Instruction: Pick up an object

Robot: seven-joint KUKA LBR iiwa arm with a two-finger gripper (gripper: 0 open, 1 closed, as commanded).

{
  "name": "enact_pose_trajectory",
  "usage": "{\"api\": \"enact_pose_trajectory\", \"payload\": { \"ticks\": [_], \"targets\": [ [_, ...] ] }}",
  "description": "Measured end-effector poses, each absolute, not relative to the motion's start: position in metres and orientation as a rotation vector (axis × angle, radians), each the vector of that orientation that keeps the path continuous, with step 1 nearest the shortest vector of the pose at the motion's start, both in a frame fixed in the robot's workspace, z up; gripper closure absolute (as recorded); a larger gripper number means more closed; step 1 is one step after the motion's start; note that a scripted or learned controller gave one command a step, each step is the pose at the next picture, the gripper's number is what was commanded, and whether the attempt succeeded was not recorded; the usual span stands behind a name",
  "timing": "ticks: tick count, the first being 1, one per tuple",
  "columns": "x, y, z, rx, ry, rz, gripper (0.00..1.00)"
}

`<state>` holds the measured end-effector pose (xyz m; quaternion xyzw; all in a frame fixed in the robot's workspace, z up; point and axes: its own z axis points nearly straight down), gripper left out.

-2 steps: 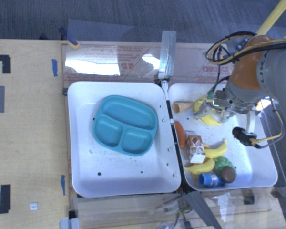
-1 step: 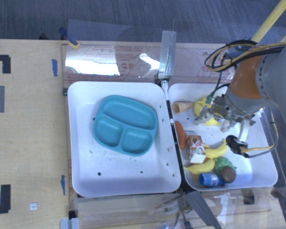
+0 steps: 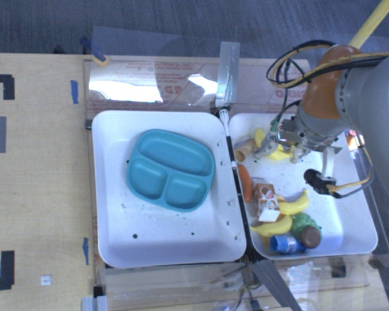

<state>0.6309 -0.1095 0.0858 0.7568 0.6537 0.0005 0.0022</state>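
My gripper is low in the back left part of the right bin, open, with its fingers spread over a small yellow toy piece. Another yellow piece and a tan one lie just to its left. Toward the front of this bin are an orange carrot, a small brown-and-white carton, two yellow bananas, a green broccoli, a brown item and a blue can.
A blue divided plate lies in the left bin. The ridge between the bins runs just left of the carrot. Black and yellow cables hang from the wrist over the right bin's middle.
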Motion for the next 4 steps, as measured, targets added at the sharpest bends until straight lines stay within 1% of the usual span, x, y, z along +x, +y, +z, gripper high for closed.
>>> {"api": "enact_pose_trajectory", "payload": {
  "ticks": [1,2,3,4],
  "targets": [
    [0.657,-0.108,0.085,2.288,2.194,-0.052,0.00],
    [0.658,-0.108,0.092,2.279,2.200,-0.053,1.00],
    [0.658,-0.107,0.092,2.279,2.201,-0.053,0.00],
    [0.605,-0.113,0.086,2.204,2.236,0.002,0.00]
  ]
}}
